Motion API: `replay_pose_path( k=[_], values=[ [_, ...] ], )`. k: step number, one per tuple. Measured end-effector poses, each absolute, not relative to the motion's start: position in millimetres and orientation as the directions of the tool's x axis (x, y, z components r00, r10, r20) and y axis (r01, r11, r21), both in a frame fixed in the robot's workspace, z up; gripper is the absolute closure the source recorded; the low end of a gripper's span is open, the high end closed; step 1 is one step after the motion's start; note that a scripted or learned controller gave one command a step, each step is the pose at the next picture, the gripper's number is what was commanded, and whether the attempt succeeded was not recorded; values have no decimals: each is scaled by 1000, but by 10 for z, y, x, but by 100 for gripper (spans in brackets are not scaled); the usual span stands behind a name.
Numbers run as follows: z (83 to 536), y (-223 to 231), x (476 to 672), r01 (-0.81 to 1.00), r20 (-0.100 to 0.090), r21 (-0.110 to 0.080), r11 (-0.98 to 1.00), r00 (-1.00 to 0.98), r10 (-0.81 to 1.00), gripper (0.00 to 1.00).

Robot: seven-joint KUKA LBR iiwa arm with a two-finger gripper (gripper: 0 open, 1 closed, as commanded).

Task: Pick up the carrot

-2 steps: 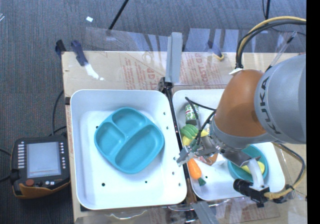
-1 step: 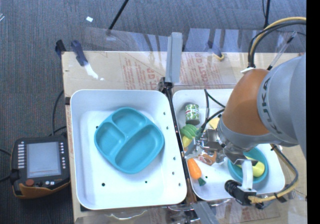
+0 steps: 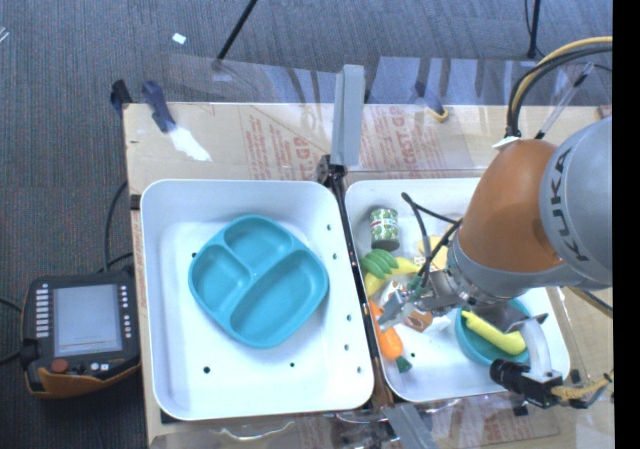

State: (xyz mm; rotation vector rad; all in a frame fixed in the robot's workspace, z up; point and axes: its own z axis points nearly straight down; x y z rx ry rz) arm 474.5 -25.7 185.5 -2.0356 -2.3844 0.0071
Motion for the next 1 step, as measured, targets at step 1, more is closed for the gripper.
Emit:
replay_pose_path(
  k=[1],
  values=[
    [1853,152,4746,905,4,-7,426,-426,905,0]
  ],
)
